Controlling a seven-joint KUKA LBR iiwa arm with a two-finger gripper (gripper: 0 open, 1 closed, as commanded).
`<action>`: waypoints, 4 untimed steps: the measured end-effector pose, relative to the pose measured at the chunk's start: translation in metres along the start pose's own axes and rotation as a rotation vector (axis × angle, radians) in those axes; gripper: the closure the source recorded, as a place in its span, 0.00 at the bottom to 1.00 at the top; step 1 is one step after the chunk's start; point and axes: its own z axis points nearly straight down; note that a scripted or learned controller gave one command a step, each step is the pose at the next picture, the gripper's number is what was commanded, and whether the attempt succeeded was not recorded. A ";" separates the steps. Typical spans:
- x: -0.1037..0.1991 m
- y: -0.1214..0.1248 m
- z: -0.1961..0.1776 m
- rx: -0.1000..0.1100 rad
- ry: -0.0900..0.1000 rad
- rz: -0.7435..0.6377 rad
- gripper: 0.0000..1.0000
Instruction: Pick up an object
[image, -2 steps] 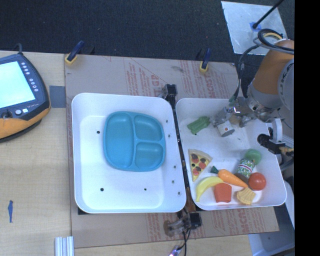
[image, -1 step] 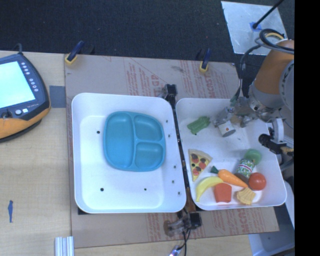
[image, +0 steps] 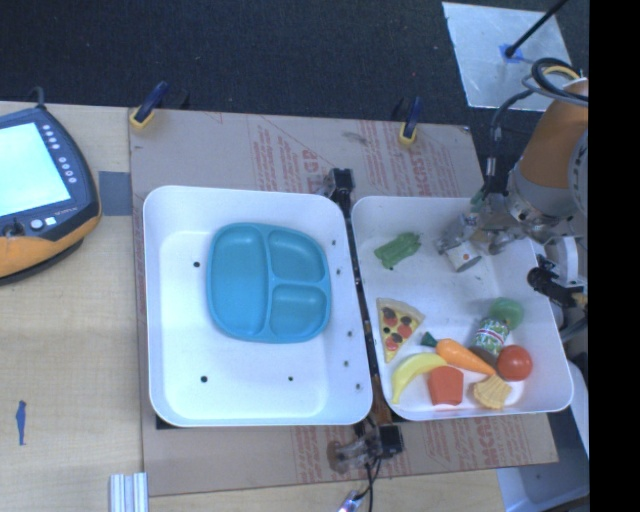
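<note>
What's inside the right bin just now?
In the right bin: a green piece, a pizza slice, a banana, a carrot, a tomato, a bottle, a red block. The gripper covers the floor beneath it.
</note>
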 end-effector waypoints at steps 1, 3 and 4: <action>-0.001 -0.017 0.001 0.001 -0.001 -0.001 0.00; -0.002 0.000 0.000 -0.002 -0.001 -0.002 0.00; -0.001 0.000 0.000 -0.002 -0.001 -0.004 0.00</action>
